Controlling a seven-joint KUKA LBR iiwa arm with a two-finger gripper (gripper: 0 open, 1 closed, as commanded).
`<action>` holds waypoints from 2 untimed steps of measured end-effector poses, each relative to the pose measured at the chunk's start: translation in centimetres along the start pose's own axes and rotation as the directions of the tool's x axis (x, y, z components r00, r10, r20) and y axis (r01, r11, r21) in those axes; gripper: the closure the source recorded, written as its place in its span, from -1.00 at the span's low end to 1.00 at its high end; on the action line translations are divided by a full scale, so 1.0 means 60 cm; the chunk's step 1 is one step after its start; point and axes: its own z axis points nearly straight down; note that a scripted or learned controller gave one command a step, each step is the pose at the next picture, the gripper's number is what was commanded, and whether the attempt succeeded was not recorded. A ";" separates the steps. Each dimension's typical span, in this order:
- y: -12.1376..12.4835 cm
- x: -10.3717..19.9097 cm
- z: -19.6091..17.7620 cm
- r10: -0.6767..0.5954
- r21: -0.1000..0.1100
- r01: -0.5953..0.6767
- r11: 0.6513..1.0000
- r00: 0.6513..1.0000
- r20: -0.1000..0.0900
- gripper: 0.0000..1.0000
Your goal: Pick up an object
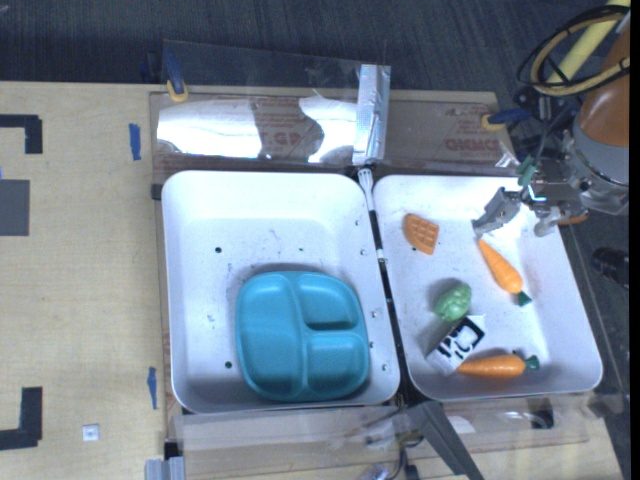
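The right bin (565,318) holds an orange waffle-like piece (421,233), a carrot (502,267) lying at a slant, a green broccoli-like toy (452,300), a black-and-white block (458,340) and a second carrot (492,366) near the front wall. My gripper (520,218) hovers over the bin's back right corner, just above the slanted carrot's top end. Its fingers (493,214) are spread open with nothing between them.
A blue divided plate (302,335) lies in the left bin (190,228), toward the front. A clear plastic panel (270,118) and a metal strip (371,113) stand behind the bins. Yellow and black cables (570,53) hang at the top right by the arm.
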 end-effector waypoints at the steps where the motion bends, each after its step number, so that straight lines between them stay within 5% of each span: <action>1: 0.027 -0.097 0.080 0.078 0.003 -0.078 0.997 0.997 0.000 -1.00; 2: 0.096 -0.113 0.307 0.049 0.002 -0.049 0.999 0.999 -0.001 -1.00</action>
